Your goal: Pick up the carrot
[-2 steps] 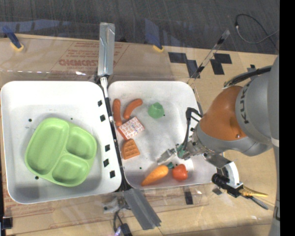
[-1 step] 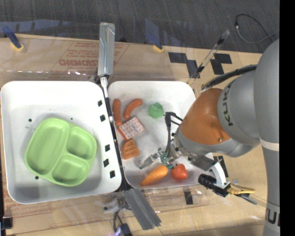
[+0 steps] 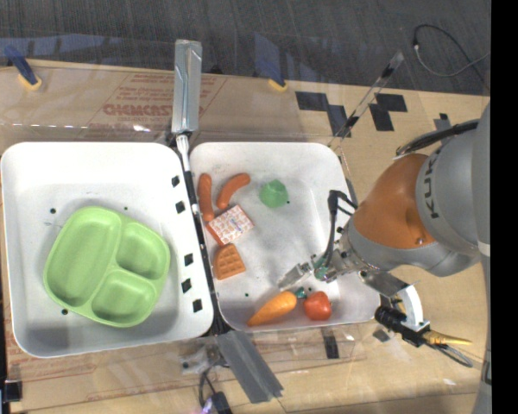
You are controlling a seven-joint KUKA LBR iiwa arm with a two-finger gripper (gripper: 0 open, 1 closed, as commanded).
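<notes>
At the left of the desk [image 3: 86, 102] we see the left bin [image 3: 17, 231], and in it a green divided plate [image 3: 106, 266] lying toward its 6 o'clock side. Moving right into the right bin [image 3: 319, 158], we find two sausages [image 3: 205, 192] near 11 o'clock, a red-checked packet [image 3: 231, 225] just below them and a waffle piece [image 3: 228, 262] below that. A green pepper-like toy [image 3: 274, 194] sits toward 12 o'clock. The carrot [image 3: 273, 309] lies on the bin floor near 6 o'clock, with a red tomato [image 3: 317, 305] just beside it at its 3 o'clock. The gripper [image 3: 315, 270] hovers just above the tomato, at the carrot's 1 o'clock; we cannot tell how it is set. Nothing is visibly in its grasp.
</notes>
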